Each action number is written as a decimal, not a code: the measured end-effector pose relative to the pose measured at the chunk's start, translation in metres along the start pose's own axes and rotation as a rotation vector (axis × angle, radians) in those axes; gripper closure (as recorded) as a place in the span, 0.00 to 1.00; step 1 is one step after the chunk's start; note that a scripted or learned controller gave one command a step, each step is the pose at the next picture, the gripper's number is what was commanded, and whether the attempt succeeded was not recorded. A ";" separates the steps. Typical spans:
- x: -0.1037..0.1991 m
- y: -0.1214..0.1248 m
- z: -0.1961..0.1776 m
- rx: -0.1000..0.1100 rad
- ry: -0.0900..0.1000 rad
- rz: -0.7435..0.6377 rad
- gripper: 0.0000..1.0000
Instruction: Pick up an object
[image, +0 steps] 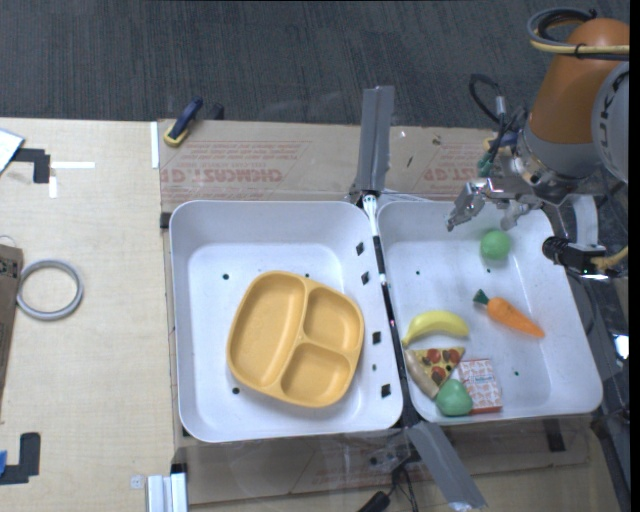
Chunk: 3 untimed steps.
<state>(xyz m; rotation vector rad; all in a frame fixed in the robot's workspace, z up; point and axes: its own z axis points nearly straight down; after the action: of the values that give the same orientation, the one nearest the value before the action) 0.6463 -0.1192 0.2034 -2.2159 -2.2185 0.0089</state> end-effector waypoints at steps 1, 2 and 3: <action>-0.058 -0.043 0.068 -0.002 0.000 -0.254 0.00; -0.078 -0.099 0.115 -0.003 0.001 -0.232 0.00; -0.078 -0.099 0.109 0.001 0.003 -0.228 1.00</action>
<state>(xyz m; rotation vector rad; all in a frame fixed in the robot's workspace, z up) 0.5461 -0.1976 0.0953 -1.9470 -2.4538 0.0060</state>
